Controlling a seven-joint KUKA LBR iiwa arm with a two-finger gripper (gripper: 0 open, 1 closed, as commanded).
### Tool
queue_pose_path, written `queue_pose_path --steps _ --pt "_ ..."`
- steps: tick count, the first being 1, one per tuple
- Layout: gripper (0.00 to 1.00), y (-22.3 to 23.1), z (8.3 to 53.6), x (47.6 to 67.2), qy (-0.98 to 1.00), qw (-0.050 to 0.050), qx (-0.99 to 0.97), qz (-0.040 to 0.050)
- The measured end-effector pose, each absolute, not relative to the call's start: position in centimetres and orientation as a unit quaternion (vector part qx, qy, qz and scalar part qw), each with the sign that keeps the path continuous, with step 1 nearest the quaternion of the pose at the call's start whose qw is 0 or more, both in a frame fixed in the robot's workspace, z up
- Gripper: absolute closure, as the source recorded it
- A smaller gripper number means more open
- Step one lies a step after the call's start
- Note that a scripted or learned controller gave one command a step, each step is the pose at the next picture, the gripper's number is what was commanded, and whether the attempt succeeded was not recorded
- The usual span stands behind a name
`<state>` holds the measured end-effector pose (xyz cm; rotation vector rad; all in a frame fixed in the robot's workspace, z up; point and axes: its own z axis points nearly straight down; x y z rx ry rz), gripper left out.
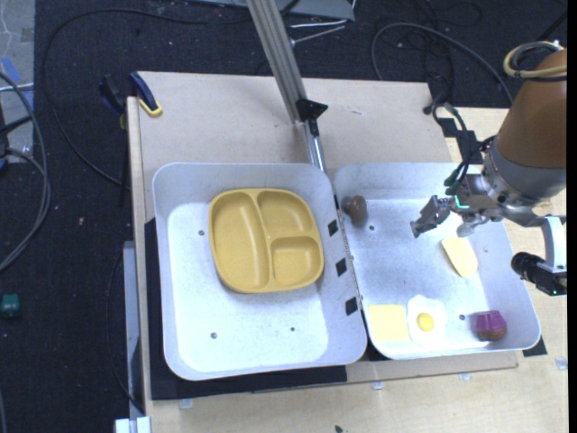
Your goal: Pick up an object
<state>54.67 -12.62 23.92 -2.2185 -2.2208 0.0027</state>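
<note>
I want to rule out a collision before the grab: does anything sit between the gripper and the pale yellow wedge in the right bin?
Nothing visible does. The gripper hangs just above and left of the yellow wedge.

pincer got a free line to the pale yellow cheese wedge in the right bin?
Probably yes: the pincer hangs just above and left of the pale yellow cheese wedge, with nothing between them.

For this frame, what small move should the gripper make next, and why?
Probably a short drop straight down onto the yellow wedge. The gripper hangs open over the right bin, nothing between its fingers, and the wedge lies just below and slightly toward the arm, apart from the fried egg and purple piece. It looks like the nearest free target.
</note>
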Motion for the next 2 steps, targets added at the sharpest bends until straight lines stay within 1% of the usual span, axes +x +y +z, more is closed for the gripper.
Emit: queue_pose_path --steps 1,2 --pt "0.00 -12.6 24.0 54.7 -0.708 0.000 -0.707 0.0002" --pt "0.00 -11.7 18.4 54.3 -0.707 0.001 -0.707 0.0010"
